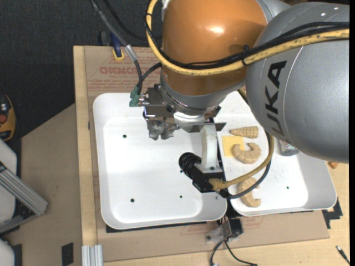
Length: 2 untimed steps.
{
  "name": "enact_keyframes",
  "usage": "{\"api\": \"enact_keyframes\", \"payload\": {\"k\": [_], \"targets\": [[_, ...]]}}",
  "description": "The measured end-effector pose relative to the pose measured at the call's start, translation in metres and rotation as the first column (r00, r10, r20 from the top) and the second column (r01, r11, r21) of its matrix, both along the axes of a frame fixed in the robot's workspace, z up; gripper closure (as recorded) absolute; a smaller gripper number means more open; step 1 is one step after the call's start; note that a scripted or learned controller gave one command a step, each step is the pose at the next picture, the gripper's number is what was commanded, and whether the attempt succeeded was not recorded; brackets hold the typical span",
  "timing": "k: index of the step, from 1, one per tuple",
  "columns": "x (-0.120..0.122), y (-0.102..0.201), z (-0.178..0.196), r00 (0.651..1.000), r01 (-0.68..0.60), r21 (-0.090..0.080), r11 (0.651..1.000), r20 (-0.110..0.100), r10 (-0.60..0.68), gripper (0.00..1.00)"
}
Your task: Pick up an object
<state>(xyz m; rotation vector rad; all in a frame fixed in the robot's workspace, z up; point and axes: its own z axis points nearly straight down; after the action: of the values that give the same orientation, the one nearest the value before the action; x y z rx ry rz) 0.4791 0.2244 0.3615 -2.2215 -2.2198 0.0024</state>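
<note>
Hand (pixel 162 131) poised over the back of the left bin (pixel 144 204), apart or together impossible to tell, pale curved pieces (pixel 248 153) and yellow square (pixel 230 144) lying in the right bin (pixel 294 187).

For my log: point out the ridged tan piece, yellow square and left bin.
ridged tan piece (pixel 246 132), camera view, its middle.
yellow square (pixel 229 143), camera view, its uncovered part.
left bin (pixel 127 170), camera view, bare floor.

Tan curved pieces (pixel 248 153) and yellow square (pixel 230 143) lie in right bin (pixel 310 198).
</note>
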Motion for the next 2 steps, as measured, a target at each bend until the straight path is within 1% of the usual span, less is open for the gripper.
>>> {"api": "enact_keyframes", "payload": {"k": [1, 2], "targets": [[0.0, 0.0, 0.184, 1.0, -0.003, 0.01, 1.0, 0.021, 0.003, 1.0], [-0.001, 0.0, 0.049, 1.0, 0.0, -0.006, 1.0, -0.012, 0.0, 1.0]]}}
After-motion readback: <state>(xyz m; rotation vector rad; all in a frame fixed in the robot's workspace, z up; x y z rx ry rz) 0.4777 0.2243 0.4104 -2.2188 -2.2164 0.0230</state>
